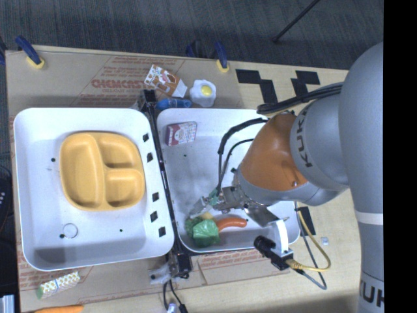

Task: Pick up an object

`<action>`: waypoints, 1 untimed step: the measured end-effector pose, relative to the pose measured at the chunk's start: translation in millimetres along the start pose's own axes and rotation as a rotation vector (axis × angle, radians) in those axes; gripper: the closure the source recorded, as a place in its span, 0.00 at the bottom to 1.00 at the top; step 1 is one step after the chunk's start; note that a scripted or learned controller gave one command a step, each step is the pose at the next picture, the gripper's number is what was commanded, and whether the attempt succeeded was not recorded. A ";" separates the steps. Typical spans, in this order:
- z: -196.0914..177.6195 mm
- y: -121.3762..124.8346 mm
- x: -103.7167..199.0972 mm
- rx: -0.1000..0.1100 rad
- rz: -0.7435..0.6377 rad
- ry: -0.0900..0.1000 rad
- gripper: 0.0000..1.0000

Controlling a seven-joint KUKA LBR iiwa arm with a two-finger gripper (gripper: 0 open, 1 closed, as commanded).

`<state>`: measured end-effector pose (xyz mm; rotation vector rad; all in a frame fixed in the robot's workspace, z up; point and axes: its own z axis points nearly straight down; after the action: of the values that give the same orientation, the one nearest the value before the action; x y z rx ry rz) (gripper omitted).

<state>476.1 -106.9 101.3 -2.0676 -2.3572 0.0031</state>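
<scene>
Reaching in from 3 o'clock, the arm [306, 155] bends over the right bin with its orange band uppermost
Gripper: the gripper [218, 201] sits low at the 7 o'clock part of the right bin, just above the cluster of objects; its metal parts are a blur against the bin floor, so I cannot tell how wide it stands or whether anything is caught in it
Right bin: the right bin [195, 168] is a shallow white bin, its floor scuffed grey near the middle
Green object: a green object [203, 232] lies against the bin's 6 o'clock wall, just below the gripper
Orange object: a long orange object [229, 223] lies just beside the green one at its 3 o'clock, partly under the wrist
Yellow bit: a small yellow bit [206, 216] shows between the gripper and the green object
Red carton: a small red carton [180, 134] rests at the bin's 11 o'clock corner, well apart from the gripper
Left bin: the left bin [39, 194] holds a yellow divided tray [102, 169] near its centre
Bench, 12 o'clock of the bins: a white and yellow egg-like item [203, 91], a blue item [172, 103] and a patterned packet [159, 79] lie outside the bins
Bench, 7 o'clock: a speckled wrapper [58, 283] lies below the left bin
</scene>
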 end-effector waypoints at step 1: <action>10.0 0.1 4.4 -0.001 0.059 0.000 0.00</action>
<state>475.6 -102.4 91.3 -2.1366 -2.2957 0.0029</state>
